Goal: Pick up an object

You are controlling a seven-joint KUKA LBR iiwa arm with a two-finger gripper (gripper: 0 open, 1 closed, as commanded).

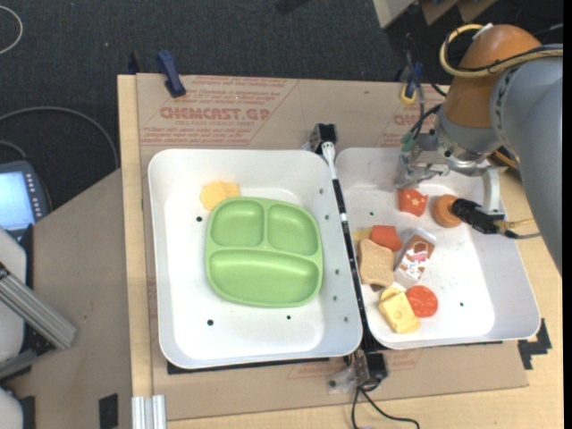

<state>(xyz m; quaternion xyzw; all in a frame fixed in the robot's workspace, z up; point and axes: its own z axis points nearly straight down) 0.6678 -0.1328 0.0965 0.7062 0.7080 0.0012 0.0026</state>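
Over the right bin, seen from the fixed overhead camera, the end effector hangs low at the bin's far end, directly above a small red block that lies on the bin floor near the back wall; whether its fingers stand apart or together cannot be told, since the wrist hides them from this angle, and nothing can be seen clamped between them. The red block looks like the nearest candidate for the pick: a small, stiff piece of toy food, probably light and hard plastic, so somewhat slippery; a grip across its two flatter sides, low on the body, seems soundest. Just right of it sits an orange round piece, close enough that a finger could nudge it. Nearer the camera lie an orange-red wedge, a tan bread slice, a small printed carton, a yellow cheese block and a red tomato slice, crowded together and well apart from the end effector. Across the divider, the left bin on the bench holds a green divided plate and a yellow cracker
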